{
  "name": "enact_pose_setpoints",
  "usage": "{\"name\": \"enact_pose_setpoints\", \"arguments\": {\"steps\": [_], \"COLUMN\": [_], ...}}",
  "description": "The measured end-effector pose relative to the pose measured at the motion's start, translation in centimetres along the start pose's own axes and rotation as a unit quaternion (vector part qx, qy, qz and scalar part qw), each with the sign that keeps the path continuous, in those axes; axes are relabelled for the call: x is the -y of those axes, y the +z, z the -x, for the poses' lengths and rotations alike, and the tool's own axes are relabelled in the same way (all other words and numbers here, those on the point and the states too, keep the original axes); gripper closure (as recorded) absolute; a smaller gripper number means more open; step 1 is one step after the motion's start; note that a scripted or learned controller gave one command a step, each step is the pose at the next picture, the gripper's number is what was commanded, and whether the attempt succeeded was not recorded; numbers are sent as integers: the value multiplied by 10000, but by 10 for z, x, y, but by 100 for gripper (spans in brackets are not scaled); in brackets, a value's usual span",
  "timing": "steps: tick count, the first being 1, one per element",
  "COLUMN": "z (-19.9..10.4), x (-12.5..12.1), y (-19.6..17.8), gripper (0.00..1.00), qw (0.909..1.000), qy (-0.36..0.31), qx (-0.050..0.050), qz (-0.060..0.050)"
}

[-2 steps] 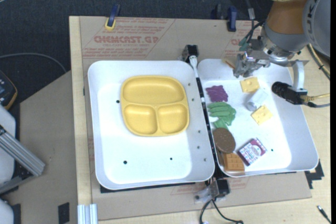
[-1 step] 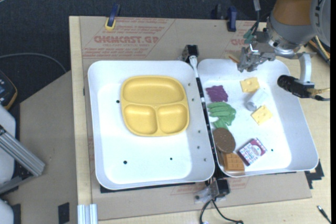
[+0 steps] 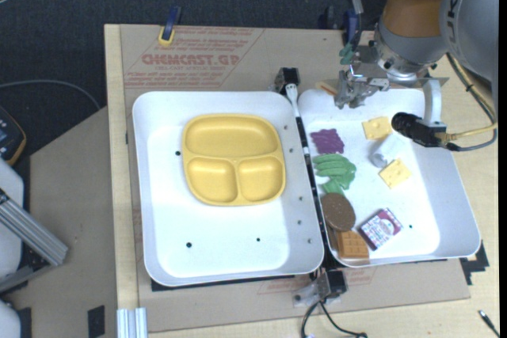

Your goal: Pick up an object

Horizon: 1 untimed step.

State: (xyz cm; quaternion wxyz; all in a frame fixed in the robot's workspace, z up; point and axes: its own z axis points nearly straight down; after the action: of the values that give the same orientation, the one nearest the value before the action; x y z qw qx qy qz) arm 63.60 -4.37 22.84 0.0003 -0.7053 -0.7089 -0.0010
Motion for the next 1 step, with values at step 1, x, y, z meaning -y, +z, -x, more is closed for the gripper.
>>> {"name": "enact_pose_setpoints", "arguments": {"steps": [1], "z": [-45], "x": [16], "y": [-1], "gripper": [100], "qw": [10000], "qy": [1], "qx": [-4], "qz": [-20]}}
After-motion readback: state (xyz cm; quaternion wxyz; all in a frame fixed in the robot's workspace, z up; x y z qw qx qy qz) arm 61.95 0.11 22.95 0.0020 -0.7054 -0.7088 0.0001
